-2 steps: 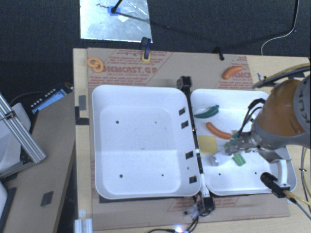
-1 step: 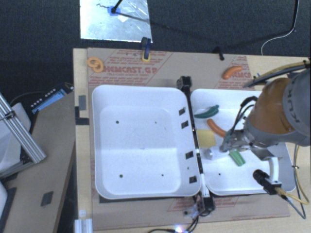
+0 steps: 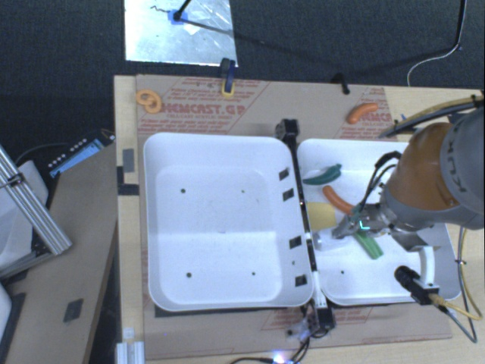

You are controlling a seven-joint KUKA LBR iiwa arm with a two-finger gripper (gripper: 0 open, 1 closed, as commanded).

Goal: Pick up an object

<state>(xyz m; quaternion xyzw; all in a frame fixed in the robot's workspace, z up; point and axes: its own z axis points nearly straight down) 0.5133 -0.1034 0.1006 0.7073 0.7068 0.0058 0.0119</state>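
Gripper [image 3: 355,228] position: low inside the right-hand bin [image 3: 356,290], near the middle of that bin. The grey wrist and orange band of the arm [image 3: 436,177] reach in from the right edge of the bench [image 3: 250,101].

Finger state: cannot be determined; the finger area is small and blurred.

Objects in the right-hand bin, near to far:
- Green stick-shaped object [image 3: 370,245]: short, bright green, lying at a slant, just beside the gripper tip on its near side. Contact with the gripper cannot be confirmed.
- Pale yellow object [image 3: 321,217]: flat, near the bin's left wall, just left of the gripper.
- Orange sausage-shaped object [image 3: 337,199]: elongated, lying diagonally, beyond the yellow object.
- Dark teal curved object [image 3: 323,175]: toward the far left corner of the bin.

The left-hand bin [image 3: 163,203] sits against the right-hand bin, joined along a black divider [image 3: 299,211].
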